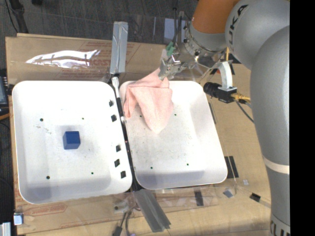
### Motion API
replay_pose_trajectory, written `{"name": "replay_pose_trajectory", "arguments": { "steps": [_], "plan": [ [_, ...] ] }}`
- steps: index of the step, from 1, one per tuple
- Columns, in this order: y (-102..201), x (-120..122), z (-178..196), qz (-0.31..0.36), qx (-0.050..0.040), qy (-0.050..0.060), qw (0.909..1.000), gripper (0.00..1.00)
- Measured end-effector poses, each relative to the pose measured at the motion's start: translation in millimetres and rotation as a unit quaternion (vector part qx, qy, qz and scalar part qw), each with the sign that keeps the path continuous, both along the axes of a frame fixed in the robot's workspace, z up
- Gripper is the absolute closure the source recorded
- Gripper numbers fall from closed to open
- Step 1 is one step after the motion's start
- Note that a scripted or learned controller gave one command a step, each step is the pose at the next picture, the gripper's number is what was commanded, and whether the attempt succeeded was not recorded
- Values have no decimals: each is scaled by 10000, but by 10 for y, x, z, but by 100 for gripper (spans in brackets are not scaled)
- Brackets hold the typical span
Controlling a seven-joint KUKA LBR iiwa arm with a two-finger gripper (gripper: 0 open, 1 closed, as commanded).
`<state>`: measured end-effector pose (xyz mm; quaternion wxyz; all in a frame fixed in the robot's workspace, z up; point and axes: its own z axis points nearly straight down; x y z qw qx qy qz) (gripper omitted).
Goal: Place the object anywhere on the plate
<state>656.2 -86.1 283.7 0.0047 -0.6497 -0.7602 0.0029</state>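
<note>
A pink cloth [150, 102] hangs over the far left part of the right bin [197, 146], its top corner pinched between the fingers of my gripper [166, 70]. The cloth drapes down from the gripper, and its lower folds reach toward the bin floor and the bin's left rim. The gripper sits above the right bin's far edge, shut on the cloth. A small blue cube [72, 139] rests on the floor of the left bin [29, 112], far from the gripper.
The grey arm with its orange band [216, 6] fills the upper right and right side. A grey bar [118, 48] stands behind the gap between the bins. Crumpled clear plastic [64, 59] lies on the cardboard behind the left bin. Black clips [118, 146] line the divider.
</note>
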Motion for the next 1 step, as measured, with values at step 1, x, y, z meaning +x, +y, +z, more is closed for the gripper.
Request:
{"name": "replay_pose_trajectory", "arguments": {
  "steps": [1],
  "plan": [
    [31,3,-512,47,-15,-32,10000,100]
  ]
}}
